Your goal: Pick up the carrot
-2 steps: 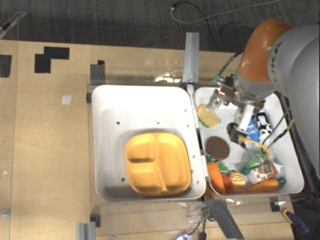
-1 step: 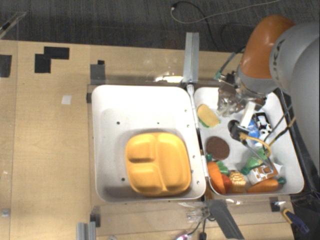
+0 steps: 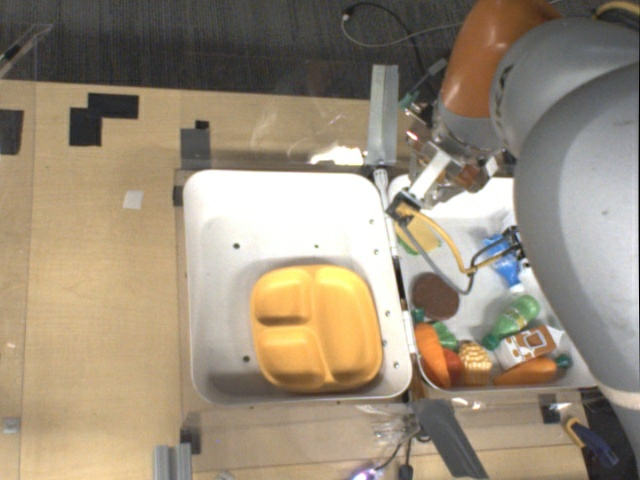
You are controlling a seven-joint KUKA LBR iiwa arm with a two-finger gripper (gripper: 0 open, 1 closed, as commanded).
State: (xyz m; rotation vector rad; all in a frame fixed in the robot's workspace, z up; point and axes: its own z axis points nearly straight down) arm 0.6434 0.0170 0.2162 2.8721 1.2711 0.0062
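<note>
The carrot (image 3: 433, 356), orange with a green top, lies in the front left corner of the right bin (image 3: 452, 236), next to a corn cob (image 3: 474, 358). A second orange tapered piece (image 3: 527, 371) lies along the bin's front wall. My gripper (image 3: 461, 176) hangs over the back left part of the right bin, well behind the carrot and apart from it. The grey arm hides the right side of that bin.
A yellow divided plate (image 3: 316, 325) sits in the left bin (image 3: 230, 228). In the right bin also lie a brown disc (image 3: 436, 295), a green bottle (image 3: 514, 317), a blue item (image 3: 505, 253) and a small carton (image 3: 527, 345). A pale green piece (image 3: 409, 238) rests by the dividing wall.
</note>
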